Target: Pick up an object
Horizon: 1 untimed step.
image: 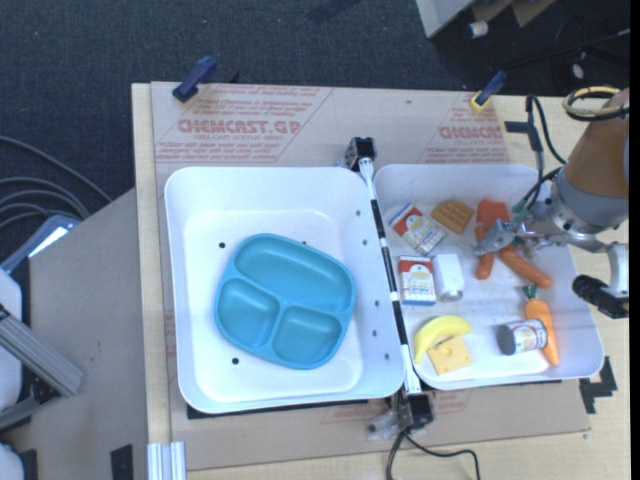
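Orange plastic is what the hand hangs over: toy food lies loose in the right bin, and the arm reaches in from the right with its metal fingers low among the pieces near the bin's upper middle. Whether those fingers are spread or pressed together I cannot tell — they blur into the clutter, and nothing is plainly pinched between them. Nearest the hand are a reddish-orange piece at the top and a carrot lying slantwise just below and to the right; a second carrot lies further down beside a small can. Left of these are a waffle-like biscuit, two little cartons, a white block, and lower down a banana touching a cheese wedge. The left bin holds a blue divided plate. I judge the near carrot the likeliest pick — light, hollow, stiff, smooth enough to slip, tapered so that a grip near the thin end would squirt it out. Better to close across the thick middle, fingers square to its long axis. It looks sturdy, so firm pressure should do no harm, though it may roll.
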### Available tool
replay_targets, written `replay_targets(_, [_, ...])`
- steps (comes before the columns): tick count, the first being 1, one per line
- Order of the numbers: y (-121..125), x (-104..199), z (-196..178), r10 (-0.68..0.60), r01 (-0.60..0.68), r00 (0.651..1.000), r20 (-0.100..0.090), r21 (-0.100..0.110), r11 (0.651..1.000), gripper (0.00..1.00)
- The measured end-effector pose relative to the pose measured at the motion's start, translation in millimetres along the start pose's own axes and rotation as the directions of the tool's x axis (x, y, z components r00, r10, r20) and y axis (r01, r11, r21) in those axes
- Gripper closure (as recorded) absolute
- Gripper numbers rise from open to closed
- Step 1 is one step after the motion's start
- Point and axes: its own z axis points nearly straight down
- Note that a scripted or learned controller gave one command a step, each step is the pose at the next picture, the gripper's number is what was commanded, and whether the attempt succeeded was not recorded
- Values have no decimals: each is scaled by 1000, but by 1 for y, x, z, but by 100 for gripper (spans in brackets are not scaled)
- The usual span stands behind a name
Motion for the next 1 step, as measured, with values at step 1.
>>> replay_targets(1, [1,-4,-13,1,-1,1000,10,-6,1000,100])
